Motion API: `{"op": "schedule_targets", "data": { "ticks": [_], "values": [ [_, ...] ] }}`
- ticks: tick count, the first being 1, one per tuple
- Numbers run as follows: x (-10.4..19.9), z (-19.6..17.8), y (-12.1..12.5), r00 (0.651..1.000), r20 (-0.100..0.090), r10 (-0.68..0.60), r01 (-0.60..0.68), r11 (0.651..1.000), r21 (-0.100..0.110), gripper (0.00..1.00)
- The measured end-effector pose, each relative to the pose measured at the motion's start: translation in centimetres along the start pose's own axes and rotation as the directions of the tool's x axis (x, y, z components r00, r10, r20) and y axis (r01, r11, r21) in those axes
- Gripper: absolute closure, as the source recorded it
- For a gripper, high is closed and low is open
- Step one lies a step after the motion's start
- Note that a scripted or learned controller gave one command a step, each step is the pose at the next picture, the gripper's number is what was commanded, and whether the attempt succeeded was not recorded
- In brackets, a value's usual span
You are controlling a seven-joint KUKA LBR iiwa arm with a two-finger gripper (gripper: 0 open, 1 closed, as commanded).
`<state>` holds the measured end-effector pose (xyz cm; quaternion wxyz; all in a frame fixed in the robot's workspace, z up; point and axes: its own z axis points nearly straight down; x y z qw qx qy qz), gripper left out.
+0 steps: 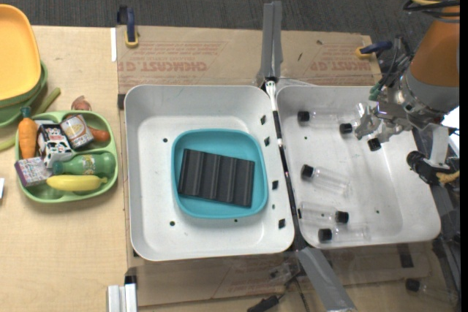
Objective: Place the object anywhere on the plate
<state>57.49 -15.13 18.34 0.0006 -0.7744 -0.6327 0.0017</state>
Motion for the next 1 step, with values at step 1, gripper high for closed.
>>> {"op": "schedule_targets", "data": {
  "ticks": [1],
  "values": [
    [-0.01, -0.01, 0.01, 1.000, 0.000, 0.000, 0.000, 1.000, 0.000, 0.00]
  ]
}}
